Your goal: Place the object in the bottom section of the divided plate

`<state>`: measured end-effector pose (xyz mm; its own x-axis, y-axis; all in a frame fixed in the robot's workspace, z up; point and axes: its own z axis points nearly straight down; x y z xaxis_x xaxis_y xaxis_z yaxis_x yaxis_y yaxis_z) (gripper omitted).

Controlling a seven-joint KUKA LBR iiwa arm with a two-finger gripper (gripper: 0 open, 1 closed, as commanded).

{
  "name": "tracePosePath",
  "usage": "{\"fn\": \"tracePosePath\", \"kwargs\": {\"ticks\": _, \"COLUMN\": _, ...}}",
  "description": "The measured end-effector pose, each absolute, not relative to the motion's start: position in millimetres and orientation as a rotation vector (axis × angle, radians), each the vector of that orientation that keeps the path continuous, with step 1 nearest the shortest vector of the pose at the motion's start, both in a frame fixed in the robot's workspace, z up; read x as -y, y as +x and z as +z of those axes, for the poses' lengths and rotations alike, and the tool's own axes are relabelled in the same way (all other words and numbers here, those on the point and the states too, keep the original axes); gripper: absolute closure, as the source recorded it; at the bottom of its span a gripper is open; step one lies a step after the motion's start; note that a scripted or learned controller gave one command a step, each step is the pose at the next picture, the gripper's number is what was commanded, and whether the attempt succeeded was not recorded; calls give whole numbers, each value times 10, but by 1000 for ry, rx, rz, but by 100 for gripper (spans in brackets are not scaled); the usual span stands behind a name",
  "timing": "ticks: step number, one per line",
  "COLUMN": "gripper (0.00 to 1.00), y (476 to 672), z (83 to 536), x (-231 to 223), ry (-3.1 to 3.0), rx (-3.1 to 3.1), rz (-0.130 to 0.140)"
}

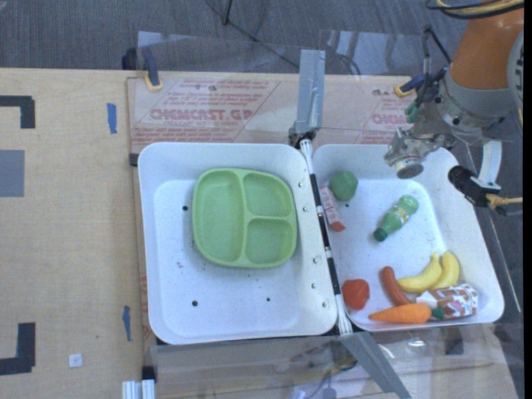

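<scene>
Gripper [407, 158] is hovering over the right bin's [478, 231] far edge, well apart from the green divided plate [244, 218] in the left bin; its opening cannot be told. You are choosing among toys right of the plate, the green bottle [395, 217] lying nearest, so descend squarely across its body.

Grey arm [465, 98], orange band, yellow-black cables, metallic gripper [406, 160].

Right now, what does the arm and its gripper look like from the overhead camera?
The arm has an orange band over a grey wrist section, with yellow and black cables looped above it. The gripper is a small grey metal assembly with thin wires along it, ending in a round metallic tip.
</scene>
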<state>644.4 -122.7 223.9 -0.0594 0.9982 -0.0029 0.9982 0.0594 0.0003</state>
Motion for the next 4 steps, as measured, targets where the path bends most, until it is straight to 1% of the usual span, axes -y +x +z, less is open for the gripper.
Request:
{"fn": "tracePosePath", "kwargs": {"ticks": 1, "gripper": 100, "y": 5818, "z": 1844, "x": 361, "ry": 2080, "rx": -2356, "rz": 0}}
{"fn": "tracePosePath", "kwargs": {"ticks": 2, "gripper": 100, "y": 5771, "z": 1848, "x": -337, "ry": 1767, "rx": -2599, "rz": 0}}
{"fn": "tracePosePath", "kwargs": {"ticks": 3, "gripper": 100, "y": 5999, "z": 2191, "x": -999, "ry": 1736, "rx": -2615, "rz": 3}}
{"fn": "tracePosePath", "kwargs": {"ticks": 4, "gripper": 100, "y": 6409, "z": 1708, "x": -1558, "ry": 1824, "rx": -2555, "rz": 3}}
